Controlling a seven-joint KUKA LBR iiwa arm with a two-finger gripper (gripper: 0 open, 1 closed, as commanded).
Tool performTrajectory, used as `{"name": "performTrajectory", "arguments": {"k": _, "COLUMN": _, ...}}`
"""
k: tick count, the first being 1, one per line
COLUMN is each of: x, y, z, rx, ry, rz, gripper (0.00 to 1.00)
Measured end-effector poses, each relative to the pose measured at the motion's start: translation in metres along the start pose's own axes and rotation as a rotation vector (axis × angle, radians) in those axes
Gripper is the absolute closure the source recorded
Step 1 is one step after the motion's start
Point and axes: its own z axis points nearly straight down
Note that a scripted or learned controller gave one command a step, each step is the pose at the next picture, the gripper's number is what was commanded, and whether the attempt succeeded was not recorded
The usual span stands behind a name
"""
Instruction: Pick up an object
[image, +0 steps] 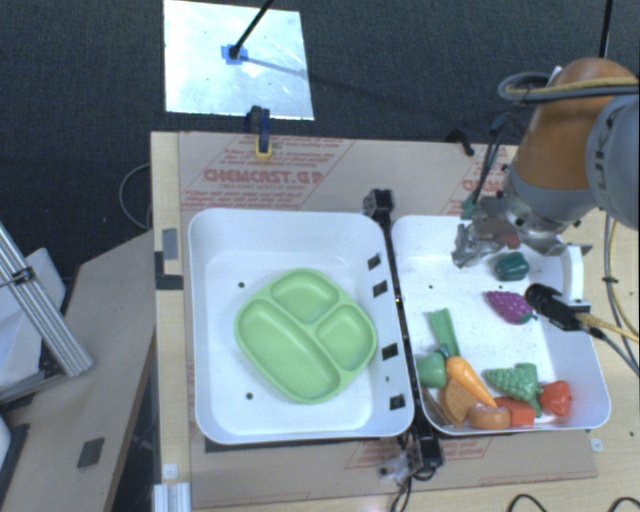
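Gripper (470, 247) low over right bin (440, 240), beside dark green object (512, 266)

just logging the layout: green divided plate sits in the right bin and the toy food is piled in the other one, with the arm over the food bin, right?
Not quite. The camera view shows the green divided plate in the left bin, not the right. The toy food, such as the carrot and purple grapes, lies in the right bin, and the arm is over that bin.
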Motion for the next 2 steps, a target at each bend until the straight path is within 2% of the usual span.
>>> {"name": "performTrajectory", "arguments": {"k": 1, "x": 0.004, "y": 0.005, "z": 0.020, "rx": 0.001, "ry": -0.001, "rz": -0.004, "gripper": 1.00}}
{"name": "performTrajectory", "arguments": {"k": 2, "x": -0.006, "y": -0.004, "z": 0.008, "rx": 0.000, "ry": 0.000, "rz": 0.000, "gripper": 1.00}}
